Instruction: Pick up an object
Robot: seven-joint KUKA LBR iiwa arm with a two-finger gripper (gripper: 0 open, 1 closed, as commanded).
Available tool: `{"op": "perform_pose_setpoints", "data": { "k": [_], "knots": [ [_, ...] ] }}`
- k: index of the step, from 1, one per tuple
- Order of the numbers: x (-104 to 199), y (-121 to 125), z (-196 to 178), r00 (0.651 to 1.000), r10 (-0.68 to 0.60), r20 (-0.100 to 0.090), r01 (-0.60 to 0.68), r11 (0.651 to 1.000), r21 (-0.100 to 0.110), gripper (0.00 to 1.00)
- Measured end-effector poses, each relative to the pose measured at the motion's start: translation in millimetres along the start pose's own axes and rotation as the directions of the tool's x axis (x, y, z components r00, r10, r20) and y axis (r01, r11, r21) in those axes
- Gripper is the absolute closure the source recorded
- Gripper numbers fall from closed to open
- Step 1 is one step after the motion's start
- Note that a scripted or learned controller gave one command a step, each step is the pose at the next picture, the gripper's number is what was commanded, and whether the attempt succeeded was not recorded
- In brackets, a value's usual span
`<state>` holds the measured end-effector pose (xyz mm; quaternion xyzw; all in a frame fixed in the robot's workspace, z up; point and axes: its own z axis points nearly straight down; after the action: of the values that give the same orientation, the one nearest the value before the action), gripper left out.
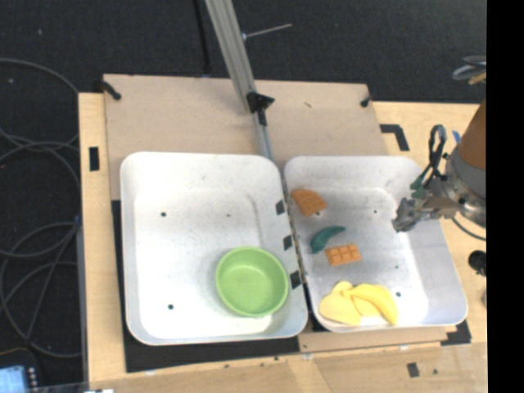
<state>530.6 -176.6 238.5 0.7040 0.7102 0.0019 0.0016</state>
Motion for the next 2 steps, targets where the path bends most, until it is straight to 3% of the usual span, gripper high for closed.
{"op": "perform_pose_setpoints", "data": {
  "k": [2],
  "knots": [
    [95, 24, -9, 1.000, 0.000, -0.001, 0.000, 1.000, 0.002, 1.00]
  ]
}}
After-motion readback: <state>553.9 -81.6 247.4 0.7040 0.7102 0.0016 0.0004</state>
